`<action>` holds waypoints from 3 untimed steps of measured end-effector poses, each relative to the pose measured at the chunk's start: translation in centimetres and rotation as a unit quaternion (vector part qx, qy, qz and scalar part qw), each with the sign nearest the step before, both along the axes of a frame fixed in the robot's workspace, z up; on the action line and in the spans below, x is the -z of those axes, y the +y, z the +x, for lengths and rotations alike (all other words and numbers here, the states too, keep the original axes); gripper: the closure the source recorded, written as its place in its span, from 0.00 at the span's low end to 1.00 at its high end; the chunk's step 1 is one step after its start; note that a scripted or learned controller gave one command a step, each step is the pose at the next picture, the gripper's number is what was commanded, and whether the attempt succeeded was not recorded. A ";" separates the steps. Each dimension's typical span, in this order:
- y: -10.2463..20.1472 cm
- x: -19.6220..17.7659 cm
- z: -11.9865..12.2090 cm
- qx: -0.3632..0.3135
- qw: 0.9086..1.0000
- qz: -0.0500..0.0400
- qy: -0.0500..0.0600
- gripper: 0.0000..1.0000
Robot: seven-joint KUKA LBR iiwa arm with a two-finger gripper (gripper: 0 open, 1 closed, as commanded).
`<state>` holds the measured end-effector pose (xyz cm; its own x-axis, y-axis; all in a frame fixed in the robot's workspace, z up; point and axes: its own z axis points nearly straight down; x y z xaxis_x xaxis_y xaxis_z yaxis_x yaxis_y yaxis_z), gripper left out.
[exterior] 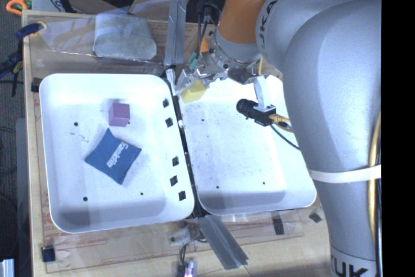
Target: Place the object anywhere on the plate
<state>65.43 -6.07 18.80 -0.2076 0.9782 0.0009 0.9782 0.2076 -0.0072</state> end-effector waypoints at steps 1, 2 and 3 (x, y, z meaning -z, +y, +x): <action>-1.4 0.0 0.2 -0.102 0.995 0.001 -0.001 1.00; -1.2 -0.7 0.2 -0.105 0.994 0.001 0.001 1.00; -1.1 -1.4 0.3 -0.108 0.994 0.001 0.003 1.00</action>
